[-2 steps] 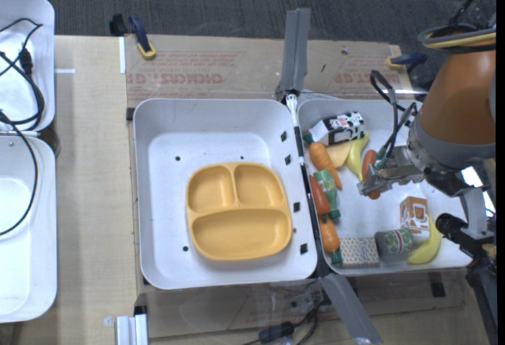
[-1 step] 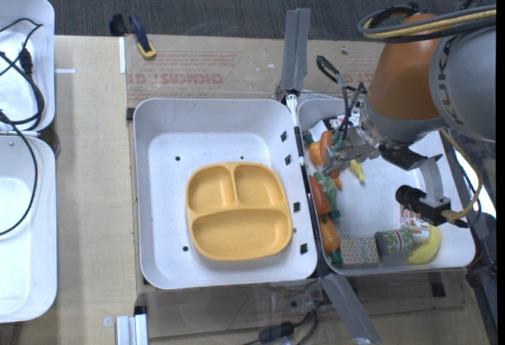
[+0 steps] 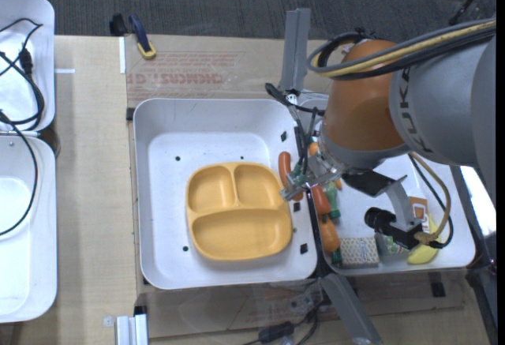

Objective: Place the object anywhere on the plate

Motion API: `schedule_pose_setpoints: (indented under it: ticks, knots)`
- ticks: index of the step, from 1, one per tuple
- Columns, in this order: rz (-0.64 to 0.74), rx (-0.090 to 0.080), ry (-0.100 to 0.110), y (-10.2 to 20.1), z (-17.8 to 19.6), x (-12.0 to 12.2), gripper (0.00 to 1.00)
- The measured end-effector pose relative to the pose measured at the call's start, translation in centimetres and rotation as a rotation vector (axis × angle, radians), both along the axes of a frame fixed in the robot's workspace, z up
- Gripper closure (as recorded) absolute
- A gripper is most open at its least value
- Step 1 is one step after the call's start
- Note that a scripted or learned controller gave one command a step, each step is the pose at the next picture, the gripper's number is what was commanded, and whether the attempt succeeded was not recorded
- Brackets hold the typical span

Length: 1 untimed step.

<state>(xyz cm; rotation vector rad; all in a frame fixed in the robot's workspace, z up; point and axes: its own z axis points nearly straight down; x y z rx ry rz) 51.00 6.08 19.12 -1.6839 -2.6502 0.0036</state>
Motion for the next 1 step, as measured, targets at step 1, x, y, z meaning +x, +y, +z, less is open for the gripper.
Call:
schedule_pose_setpoints:
  ticks: [1]
  knots:
    - [0.0, 0.0, 0.0, -0.03, 0.0, 0.01, 0.0]
